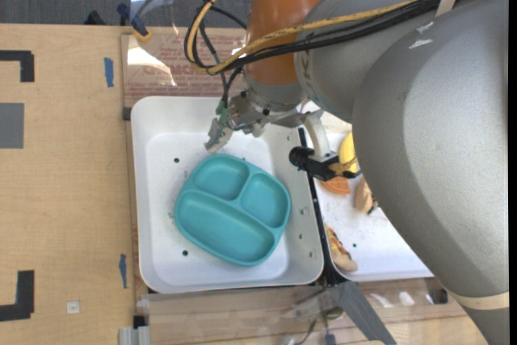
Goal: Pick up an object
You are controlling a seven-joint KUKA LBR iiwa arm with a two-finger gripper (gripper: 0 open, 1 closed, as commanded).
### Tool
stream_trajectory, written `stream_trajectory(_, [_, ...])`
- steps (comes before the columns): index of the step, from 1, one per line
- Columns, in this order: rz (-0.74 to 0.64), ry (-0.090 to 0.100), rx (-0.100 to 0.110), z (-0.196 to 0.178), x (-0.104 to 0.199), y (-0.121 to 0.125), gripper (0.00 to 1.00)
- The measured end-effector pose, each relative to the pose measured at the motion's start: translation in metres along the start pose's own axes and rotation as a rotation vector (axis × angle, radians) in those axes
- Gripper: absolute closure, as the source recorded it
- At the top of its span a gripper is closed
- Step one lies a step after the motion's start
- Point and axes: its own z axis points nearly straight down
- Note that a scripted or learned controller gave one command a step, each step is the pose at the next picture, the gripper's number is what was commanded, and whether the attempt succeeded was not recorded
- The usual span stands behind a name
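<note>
A teal divided plate [234, 208] lies flat in the left white bin [153, 174], filling most of its floor. My gripper [216, 137] hangs over the bin's back part, just beyond the plate's far left rim and pointing down to the left. Nothing shows held in it. The grey arm with its orange band [283, 20] reaches in from the right and hides most of the right bin [380, 250].
In the right bin, small food-like items lie by the divider: a yellow piece [348, 151], an orange piece [337, 186], a tan piece [363, 195] and another near the front [342, 254]. A brown bench surface [56, 174] stretches to the left.
</note>
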Motion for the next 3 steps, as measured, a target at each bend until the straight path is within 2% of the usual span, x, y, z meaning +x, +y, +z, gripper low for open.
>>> stream_trajectory(1, [0.209, -0.002, -0.006, 0.079, 0.049, 0.026, 0.00])
stream_trajectory(2, [0.204, -0.004, -0.012, 0.065, 0.050, 0.028, 1.00])
stream_trajectory(3, [0.050, -0.005, -0.009, -0.044, -0.014, 0.000, 1.00])
